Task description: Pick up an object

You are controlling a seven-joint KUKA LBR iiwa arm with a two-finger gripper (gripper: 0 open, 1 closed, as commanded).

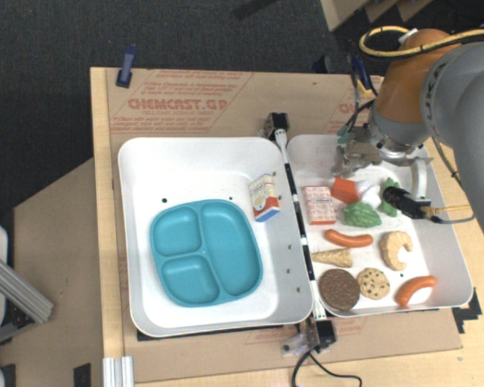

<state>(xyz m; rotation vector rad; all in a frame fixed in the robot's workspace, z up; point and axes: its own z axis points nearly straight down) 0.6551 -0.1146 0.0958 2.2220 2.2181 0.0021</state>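
gripper (348, 164) hangs over the right bin (448, 252); orange-red toy piece (344, 190) lies just below it; finger state cannot be determined.

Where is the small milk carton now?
The small milk carton lies in the left bin, near its right wall, just above the upper right corner of the blue tray.

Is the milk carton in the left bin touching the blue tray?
Apart. The camera view shows the milk carton near the tray's upper right corner, with a sliver of white bin floor between them.
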